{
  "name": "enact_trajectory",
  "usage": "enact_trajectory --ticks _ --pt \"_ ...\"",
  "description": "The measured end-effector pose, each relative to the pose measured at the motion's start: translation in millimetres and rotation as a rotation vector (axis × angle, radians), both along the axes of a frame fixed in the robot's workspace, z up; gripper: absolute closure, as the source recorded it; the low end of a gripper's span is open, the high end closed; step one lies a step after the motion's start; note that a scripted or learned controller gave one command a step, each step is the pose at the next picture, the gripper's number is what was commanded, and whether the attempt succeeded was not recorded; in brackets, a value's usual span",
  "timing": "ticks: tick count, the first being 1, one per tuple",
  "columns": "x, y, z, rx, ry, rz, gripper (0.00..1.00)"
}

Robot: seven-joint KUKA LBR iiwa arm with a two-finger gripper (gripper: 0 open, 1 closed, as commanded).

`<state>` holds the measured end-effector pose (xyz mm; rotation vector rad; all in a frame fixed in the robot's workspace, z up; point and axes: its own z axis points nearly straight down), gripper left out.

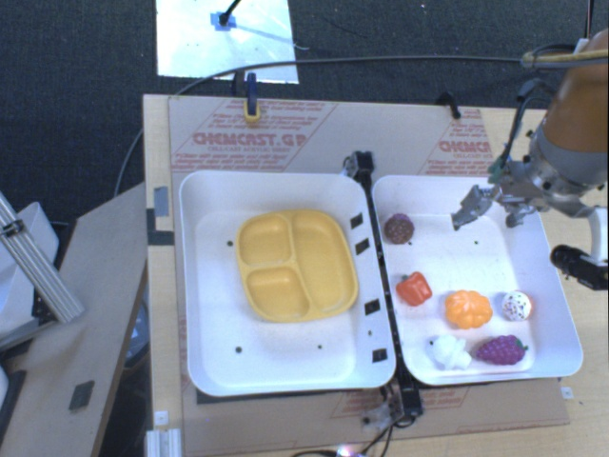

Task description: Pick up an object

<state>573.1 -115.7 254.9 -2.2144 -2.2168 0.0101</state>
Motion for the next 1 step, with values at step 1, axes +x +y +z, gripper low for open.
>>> enact_trajectory --ticks 1 --pt "2.2 0.3 6.6 -0.001 -0.012 0.002 0.00"
